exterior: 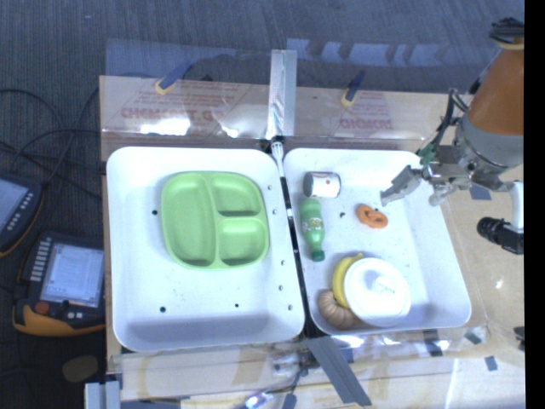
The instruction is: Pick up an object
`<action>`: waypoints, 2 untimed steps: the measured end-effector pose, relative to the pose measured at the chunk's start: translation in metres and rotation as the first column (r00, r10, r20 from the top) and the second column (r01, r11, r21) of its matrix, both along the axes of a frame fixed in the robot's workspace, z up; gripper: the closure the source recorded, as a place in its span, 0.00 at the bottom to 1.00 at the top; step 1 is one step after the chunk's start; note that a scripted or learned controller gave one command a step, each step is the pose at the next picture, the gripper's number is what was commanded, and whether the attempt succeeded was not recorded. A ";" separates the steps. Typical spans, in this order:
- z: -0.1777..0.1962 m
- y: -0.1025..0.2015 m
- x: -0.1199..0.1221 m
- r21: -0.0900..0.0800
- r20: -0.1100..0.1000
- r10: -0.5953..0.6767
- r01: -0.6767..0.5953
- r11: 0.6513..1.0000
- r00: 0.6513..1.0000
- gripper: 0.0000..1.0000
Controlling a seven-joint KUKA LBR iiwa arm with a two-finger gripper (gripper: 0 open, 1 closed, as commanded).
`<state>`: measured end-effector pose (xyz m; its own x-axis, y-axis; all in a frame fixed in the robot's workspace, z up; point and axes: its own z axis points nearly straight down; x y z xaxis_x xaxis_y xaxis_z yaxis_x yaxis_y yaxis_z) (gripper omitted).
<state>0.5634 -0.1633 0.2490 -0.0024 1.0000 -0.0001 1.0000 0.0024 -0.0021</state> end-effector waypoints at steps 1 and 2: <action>0.056 -0.046 0.012 -0.002 0.002 0.050 -0.050 0.999 0.999 0.00; -0.141 -0.037 0.008 0.000 -0.002 -0.032 0.032 0.999 0.999 0.00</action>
